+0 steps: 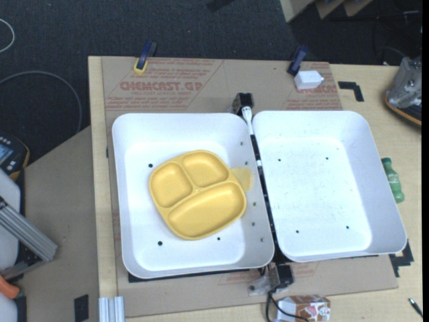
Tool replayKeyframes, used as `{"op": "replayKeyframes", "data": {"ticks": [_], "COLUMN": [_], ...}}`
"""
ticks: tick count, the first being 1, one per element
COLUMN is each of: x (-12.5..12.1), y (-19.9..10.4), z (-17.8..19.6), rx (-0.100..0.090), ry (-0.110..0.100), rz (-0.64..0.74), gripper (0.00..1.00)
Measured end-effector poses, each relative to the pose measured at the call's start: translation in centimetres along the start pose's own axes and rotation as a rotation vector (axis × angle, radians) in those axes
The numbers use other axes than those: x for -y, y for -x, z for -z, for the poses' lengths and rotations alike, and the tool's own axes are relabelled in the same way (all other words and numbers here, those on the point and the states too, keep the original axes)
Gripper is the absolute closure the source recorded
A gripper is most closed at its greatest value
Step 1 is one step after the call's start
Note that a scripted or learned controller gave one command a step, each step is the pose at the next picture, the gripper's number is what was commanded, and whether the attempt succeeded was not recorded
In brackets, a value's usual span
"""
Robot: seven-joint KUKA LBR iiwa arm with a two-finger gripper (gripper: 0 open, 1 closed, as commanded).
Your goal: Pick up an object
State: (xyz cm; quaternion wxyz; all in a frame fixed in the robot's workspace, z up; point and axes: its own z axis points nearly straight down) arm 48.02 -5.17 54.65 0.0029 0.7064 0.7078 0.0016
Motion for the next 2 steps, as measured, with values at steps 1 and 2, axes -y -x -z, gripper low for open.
{"op": "replayKeyframes", "data": {"ticks": [1, 2], "x": [0.3, 0.2], "y": [0.5, -10.2], "z": [-12.5, -16.2], "rx": [-0.003, -0.004], "ry": [-0.02, -0.013], "rz": [-0.004, 0.01], "gripper": [1.0, 1.0]}}
